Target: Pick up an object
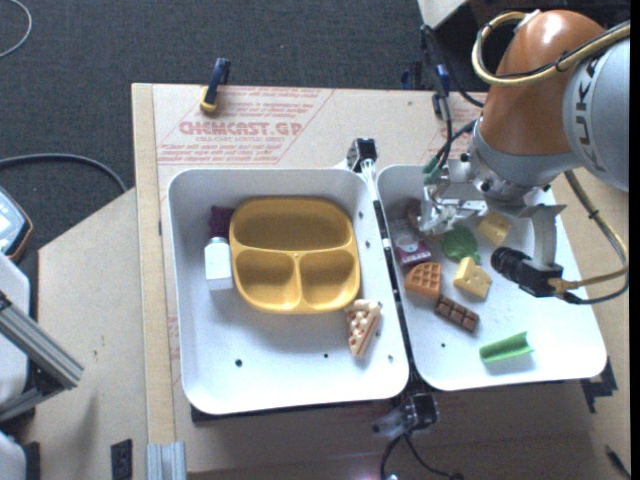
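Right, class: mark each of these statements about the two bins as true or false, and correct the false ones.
1. The yellow divided tray lies in the left bin. True.
2. The toy waffle lies in the left bin. False: it lies in the right bin.
3. The green piece lies near the right bin's front edge. True.
4. The gripper hangs over the left bin. False: it is over the right bin, at its back.
5. The pie slice sits inside the tray. False: it lies beside the tray, on the bin floor.
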### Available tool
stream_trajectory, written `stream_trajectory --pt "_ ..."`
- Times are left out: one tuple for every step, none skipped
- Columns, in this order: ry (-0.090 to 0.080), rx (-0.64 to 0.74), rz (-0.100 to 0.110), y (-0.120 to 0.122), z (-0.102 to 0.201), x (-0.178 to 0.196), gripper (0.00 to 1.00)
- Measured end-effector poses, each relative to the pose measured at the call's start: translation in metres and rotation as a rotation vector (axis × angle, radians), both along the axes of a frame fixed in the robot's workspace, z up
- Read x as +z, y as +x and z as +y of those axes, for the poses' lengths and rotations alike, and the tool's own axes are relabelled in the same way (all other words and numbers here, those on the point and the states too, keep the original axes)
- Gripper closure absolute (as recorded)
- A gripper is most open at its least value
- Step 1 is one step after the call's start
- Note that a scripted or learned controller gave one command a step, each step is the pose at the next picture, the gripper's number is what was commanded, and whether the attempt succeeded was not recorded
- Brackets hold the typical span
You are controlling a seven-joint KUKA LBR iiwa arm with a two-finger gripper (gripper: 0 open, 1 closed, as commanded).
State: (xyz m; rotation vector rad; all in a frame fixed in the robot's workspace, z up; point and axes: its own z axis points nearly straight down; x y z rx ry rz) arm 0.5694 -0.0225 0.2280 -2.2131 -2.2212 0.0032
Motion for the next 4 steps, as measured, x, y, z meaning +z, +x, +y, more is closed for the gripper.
stream_trajectory --pt "-0.001 0.0 0.0 -0.037 0.047 0.004 1.0" --pt "-0.001 -0.002 0.001 -0.07 0.07 -0.014 1.0" --pt "-0.003 -0.004 -0.008 -0.067 0.061 -0.006 1.0" --pt "-0.002 -0.003 -0.008 -0.075 0.065 0.003 1.0"
